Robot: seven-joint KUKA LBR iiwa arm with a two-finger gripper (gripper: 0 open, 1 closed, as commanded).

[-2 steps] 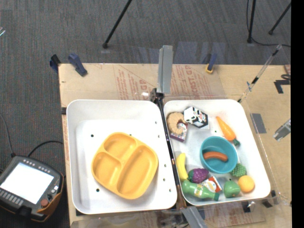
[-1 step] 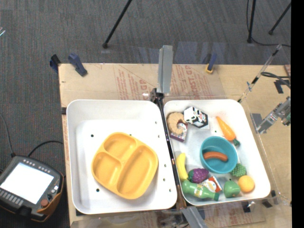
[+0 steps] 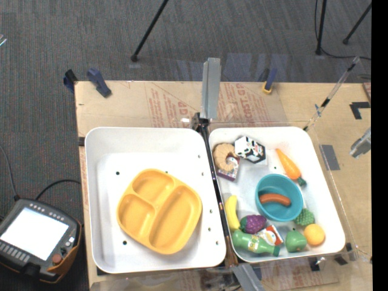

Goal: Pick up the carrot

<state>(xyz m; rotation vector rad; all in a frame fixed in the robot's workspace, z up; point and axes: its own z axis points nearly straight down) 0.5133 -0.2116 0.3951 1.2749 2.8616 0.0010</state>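
The carrot, a small orange plastic cone with a dark green stub at its thick end (image 3: 288, 164), lies on the floor of the right-hand shallow white bin (image 3: 321, 156), near that bin's far right part and just beside the rim of a teal bowl (image 3: 278, 197). Its long axis runs on a slant, the pointed tip toward the far left and the green end toward the near right, close to the bowl. At the right edge of the view, well apart from the carrot and outside the bin, a pale grey piece (image 3: 361, 143) juts in; it may be part of the arm, but it is too small to say so, and whether the tool is apart or together I cannot tell. If that is the tool, the carrot lies to its left and a little nearer the camera, so the coming move would likely be a reach leftward over the bin wall, with the grasp set across the slanted axis.

The teal bowl holds a red sausage (image 3: 276, 198). Sharing that bin are a doughnut (image 3: 226, 156), a black and white die (image 3: 250, 150), a yellow banana (image 3: 232, 213), a purple grape bunch (image 3: 254, 224), a green bottle (image 3: 257, 242), a green bumpy vegetable (image 3: 305, 217), a green round fruit (image 3: 296, 240) and an orange fruit (image 3: 314, 234). The left-hand white bin (image 3: 103, 150) holds a yellow divided plate (image 3: 159, 210).
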